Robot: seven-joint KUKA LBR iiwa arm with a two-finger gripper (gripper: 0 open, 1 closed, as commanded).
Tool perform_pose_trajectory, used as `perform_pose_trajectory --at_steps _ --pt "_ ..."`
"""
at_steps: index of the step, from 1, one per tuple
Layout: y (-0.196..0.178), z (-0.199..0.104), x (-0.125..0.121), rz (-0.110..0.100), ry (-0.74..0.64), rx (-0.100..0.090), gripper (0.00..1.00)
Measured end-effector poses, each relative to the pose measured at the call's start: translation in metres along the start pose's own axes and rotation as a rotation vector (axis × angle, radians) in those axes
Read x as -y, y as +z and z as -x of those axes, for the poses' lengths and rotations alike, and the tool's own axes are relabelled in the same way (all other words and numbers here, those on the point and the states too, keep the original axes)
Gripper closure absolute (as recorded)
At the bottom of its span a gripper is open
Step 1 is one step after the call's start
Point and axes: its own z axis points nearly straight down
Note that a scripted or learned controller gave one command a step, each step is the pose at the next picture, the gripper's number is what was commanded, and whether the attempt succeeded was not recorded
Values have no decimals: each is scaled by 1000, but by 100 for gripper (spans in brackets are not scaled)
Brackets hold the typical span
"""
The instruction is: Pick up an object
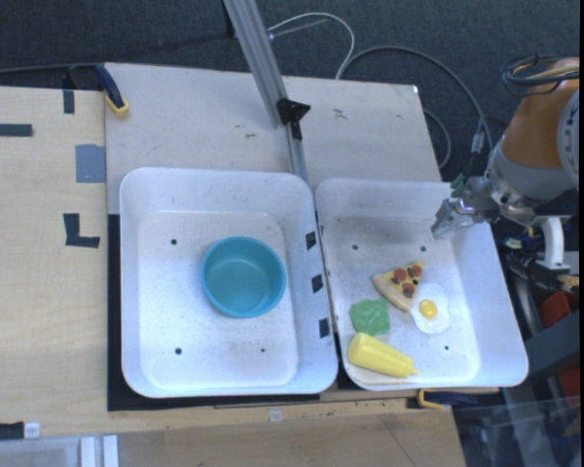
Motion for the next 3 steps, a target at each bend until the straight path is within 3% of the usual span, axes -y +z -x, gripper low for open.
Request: perform_pose_trajectory --at_steps 1,2,3 --pt "-63 0 3 0 0 0 100" --pt "-97 0 1 -2 0 -1 100" --pt "-85 -53 -20 -6 -5 -3 100"
